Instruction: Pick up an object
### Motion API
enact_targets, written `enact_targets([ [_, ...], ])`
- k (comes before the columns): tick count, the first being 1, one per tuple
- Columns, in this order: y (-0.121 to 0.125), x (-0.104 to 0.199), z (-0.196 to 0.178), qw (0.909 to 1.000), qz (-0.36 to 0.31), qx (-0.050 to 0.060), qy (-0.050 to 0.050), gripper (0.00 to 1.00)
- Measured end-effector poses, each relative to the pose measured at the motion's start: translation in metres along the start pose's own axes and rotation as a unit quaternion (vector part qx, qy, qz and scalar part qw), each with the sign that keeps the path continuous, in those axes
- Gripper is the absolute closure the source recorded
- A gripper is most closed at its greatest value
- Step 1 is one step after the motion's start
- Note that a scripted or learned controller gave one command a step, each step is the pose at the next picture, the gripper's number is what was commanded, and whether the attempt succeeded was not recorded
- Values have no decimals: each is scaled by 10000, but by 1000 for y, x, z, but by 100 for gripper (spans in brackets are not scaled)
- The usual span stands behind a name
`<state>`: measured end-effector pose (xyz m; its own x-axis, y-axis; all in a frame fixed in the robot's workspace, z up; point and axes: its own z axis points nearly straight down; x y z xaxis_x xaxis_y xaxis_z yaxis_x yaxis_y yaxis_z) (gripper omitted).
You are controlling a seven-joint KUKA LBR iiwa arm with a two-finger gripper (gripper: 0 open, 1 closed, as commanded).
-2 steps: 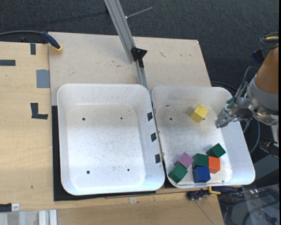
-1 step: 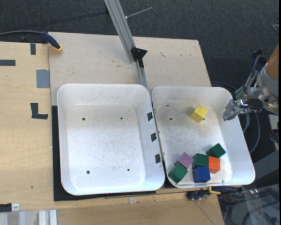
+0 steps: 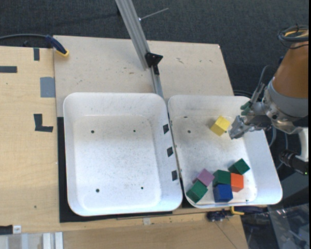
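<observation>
Camera view is read from the near edge outward: at about five o'clock in the right bin (image 3: 264,154) a cluster of blocks is seen, namely a blue block (image 3: 223,192), an orange block (image 3: 237,181), a purple block (image 3: 205,177) and three green ones. Farther up, a yellow block (image 3: 220,125) is found alone, with the gripper (image 3: 237,127) just beside it at its three o'clock; whether the claw is spread or pressed together cannot be told. The approach step is judged to be in hand, and a shift toward nine o'clock over the yellow block, then a descent and closing, is called for next.
</observation>
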<state>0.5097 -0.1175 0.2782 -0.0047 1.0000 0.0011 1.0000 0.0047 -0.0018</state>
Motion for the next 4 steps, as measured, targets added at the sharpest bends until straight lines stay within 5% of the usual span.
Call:
enact_targets([
  [2,11,110,1,10000,-12,0,2,100],
  [4,12,213,42,10000,-8,13,-5,100],
])
